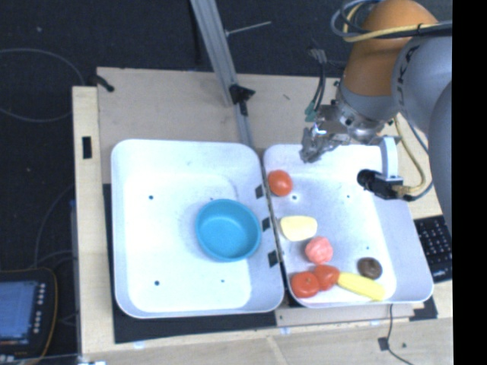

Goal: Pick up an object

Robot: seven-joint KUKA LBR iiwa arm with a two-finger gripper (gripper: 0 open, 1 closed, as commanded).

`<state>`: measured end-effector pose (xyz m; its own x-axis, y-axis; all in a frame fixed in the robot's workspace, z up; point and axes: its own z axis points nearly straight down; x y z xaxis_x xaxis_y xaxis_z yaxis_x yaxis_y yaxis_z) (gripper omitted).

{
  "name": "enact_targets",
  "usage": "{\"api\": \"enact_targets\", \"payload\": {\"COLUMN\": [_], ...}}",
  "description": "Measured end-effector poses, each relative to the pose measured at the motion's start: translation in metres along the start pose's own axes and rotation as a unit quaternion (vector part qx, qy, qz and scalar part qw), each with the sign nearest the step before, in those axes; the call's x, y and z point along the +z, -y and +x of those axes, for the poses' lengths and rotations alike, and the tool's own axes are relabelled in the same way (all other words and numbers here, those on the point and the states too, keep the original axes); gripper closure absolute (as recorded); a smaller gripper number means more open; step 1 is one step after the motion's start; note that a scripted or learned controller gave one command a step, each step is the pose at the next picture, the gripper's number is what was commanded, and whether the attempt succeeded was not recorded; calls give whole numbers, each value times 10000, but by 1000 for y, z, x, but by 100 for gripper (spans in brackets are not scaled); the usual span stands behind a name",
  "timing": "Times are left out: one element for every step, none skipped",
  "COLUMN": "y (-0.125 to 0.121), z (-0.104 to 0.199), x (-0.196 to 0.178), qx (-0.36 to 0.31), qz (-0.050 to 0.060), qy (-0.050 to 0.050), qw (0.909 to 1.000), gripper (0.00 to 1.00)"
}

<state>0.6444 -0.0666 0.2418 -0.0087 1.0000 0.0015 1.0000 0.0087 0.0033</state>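
The right bin [396, 238] holds several small items. An orange-red ball [279, 182] lies near its upper left corner. Below it sit a pale yellow piece [297, 227] and a pink lump [319, 249]. Two red pieces [313, 280] rest at the front edge beside a yellow banana-shaped item [361, 286], and a brown round thing [370, 267] sits just above that. My gripper [312, 152] hangs over the bin's back left edge, up and right of the orange-red ball, with nothing seen between its fingers.
The left bin [152, 280] holds a blue bowl [227, 230] near its right side. A grey metal rail [217, 52] slants down from the top to the gap between the bins. A black part [377, 182] of the arm hangs over the right bin.
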Motion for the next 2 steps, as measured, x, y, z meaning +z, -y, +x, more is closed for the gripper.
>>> {"api": "enact_targets", "payload": {"y": [-6, -15], "z": [55, 104], "x": [-11, -18], "qx": [-3, -3], "qz": [6, 13], "qy": [-4, -4], "qw": [10000, 10000], "gripper": [100, 100]}}
